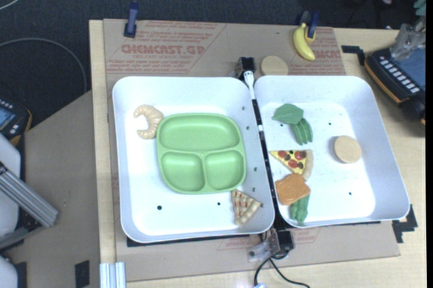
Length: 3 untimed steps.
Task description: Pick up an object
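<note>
The left bin (128,145) holds a green divided plate (201,151), with a tan croissant (147,120) at its upper left. A ridged tan wedge (244,205) lies near that bin's front right corner. In the right bin (379,117) a leafy green vegetable (294,119) lies at the back. A pizza slice (292,159) is in the middle left and a round beige biscuit (346,149) to the right. An orange toast piece (292,189) rests partly on a green pod (300,211) at the front.
Behind the bins on the cardboard lie a yellow banana (304,43) and a beige disc (274,65). Blue clamps (131,18) hold the board's back edge. A black device (398,76) sits at the far right. A cable (274,259) runs off the front.
</note>
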Each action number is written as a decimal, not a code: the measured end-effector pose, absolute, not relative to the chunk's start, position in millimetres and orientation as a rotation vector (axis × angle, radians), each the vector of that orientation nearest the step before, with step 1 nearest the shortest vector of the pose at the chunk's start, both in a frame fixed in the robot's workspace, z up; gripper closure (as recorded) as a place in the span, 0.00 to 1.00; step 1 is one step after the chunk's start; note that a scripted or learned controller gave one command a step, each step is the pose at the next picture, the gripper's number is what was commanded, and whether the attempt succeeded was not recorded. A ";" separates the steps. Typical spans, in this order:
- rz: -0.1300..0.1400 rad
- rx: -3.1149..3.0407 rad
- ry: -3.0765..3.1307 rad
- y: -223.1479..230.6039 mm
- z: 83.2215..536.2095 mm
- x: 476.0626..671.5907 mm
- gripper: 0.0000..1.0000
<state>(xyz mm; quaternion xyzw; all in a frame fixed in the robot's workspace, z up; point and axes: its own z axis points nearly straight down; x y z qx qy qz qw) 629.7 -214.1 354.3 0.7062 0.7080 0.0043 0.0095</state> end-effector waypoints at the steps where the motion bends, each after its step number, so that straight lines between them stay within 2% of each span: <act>1: -0.001 2.229 2.219 -195.2 356.5 495.4 1.00; 2: -0.009 2.235 2.228 -203.4 150.6 476.3 1.00; 3: 0.000 2.224 2.221 -224.2 83.1 479.2 1.00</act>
